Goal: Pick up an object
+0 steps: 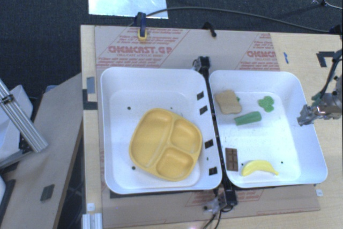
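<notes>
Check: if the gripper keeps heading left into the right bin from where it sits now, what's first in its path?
Likely the green cylinder. The gripper sits over the right bin near its right wall, level with that piece; bare floor lies between. Its height is unclear, so it might pass above.

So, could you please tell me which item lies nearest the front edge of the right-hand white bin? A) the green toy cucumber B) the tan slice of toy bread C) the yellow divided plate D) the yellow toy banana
D: the yellow toy banana lies by the front wall of the right-hand white bin, beside a small brown chocolate bar, while the bread and cucumber sit farther back.
</notes>
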Action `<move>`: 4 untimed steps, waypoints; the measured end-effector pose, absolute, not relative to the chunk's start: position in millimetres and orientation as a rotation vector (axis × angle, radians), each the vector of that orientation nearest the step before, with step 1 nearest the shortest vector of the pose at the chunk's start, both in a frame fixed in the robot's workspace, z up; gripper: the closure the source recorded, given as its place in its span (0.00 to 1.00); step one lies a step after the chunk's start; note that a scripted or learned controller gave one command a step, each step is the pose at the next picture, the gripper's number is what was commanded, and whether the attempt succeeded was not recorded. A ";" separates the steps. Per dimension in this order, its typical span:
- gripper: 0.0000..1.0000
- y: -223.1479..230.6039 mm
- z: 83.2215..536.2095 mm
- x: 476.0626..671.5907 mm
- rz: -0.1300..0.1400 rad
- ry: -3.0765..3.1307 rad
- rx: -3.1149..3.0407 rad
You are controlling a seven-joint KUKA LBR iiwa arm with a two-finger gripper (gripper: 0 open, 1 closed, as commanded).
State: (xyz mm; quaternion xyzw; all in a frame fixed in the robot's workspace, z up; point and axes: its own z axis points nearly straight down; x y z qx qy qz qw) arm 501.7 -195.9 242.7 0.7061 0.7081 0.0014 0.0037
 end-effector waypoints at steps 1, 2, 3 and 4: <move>1.00 -196.5 291.7 503.2 0.005 2.221 2.212; 1.00 -144.6 293.1 504.2 0.005 2.231 2.209; 1.00 -94.5 273.9 513.6 0.004 2.231 2.210; 1.00 -39.1 255.2 516.3 0.003 2.233 2.211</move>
